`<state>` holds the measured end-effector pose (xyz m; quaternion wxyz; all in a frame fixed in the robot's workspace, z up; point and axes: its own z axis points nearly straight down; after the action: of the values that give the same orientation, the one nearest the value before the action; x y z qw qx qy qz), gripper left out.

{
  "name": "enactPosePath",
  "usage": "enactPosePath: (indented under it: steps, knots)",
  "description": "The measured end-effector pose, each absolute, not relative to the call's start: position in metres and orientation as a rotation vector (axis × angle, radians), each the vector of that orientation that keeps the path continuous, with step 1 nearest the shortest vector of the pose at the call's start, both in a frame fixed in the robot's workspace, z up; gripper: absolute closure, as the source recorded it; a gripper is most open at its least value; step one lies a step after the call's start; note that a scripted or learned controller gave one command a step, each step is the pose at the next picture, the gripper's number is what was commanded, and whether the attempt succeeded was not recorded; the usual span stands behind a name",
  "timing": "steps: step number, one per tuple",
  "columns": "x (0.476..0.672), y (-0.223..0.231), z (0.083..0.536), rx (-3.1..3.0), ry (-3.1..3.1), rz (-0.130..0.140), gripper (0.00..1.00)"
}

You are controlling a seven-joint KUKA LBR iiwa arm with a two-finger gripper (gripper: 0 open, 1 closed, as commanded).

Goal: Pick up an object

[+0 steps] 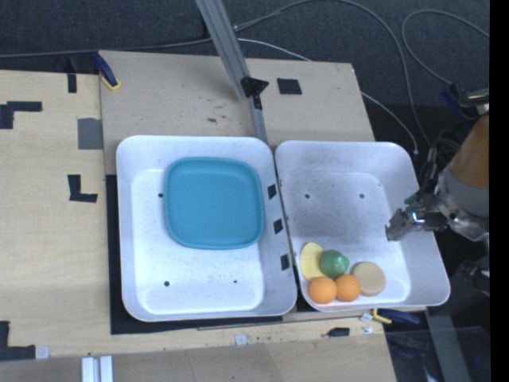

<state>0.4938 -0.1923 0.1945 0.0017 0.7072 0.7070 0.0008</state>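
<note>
Reaching in from the right, the end effector hangs over the right wall of the right bin, dark and blurred; I cannot tell how it is set, and nothing shows gripped in it. Behind it the arm's grey wrist with its orange band sits just off the bin's right rim.

Going from largest to smallest: the tabletop of pale wood carries a tan board, and on that board stand 2 shallow white bins, touching along their inner rims. The left bin holds 1 thing, a teal plate with rounded corners, lying flat in the bin's upper middle part and covering much of its floor. The right bin has a grey-scuffed floor, bare through its upper part, and 5 small rounded pieces bunched together at its near left corner, well apart from the end effector. These pieces are a beige disc-shaped one at the right of the bunch, a yellow one at the upper left against the bin's left wall, a green ball just beside the yellow, and 2 orange balls in front, the left orange ball touching the right orange ball. They look like toy fruit, though which kinds is hard to tell.
</note>
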Motion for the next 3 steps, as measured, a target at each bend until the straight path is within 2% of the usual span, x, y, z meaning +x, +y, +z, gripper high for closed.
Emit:
enactPosePath:
  steps: [1,2,3]
  knots:
    - [0.494,-0.192,0.223,2.220,2.221,0.001,1.00]
    - [0.495,-0.145,0.231,2.217,2.226,0.001,1.00]
    - [0.505,-0.088,0.239,2.216,2.228,0.002,1.00]
